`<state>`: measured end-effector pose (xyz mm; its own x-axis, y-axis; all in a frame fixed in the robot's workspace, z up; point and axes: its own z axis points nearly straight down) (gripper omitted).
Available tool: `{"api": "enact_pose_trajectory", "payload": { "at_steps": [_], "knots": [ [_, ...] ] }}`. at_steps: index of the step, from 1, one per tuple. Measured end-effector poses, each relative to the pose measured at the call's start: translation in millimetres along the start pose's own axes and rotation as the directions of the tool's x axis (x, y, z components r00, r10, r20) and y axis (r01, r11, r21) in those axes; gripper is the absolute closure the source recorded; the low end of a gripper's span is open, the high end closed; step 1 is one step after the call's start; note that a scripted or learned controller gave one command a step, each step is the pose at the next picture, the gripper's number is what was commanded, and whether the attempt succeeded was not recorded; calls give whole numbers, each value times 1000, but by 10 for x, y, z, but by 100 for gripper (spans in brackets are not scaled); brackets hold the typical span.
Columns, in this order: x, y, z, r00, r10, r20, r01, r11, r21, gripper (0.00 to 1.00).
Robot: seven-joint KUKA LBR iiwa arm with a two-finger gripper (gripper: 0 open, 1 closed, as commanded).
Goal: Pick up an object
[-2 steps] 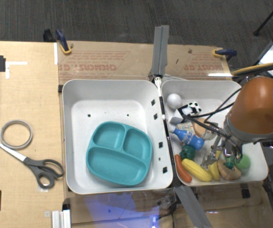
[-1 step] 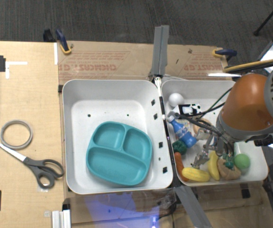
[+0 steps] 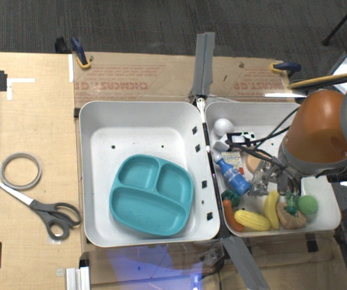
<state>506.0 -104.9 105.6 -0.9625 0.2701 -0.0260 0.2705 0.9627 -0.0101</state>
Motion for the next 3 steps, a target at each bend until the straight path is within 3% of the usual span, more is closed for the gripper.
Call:
{"api": "enact_pose_trajectory", "payload": {
  "at_steps": [1, 2, 3],
  "knots": [
    [0, 0, 0, 1000, 0, 0, 0, 1000, 0, 0],
    [113, 21, 129, 996, 84, -23, -84, 996, -8, 0],
    [239, -193, 134, 990, 139, -26, -139, 990, -6, 0]
  ]
}}
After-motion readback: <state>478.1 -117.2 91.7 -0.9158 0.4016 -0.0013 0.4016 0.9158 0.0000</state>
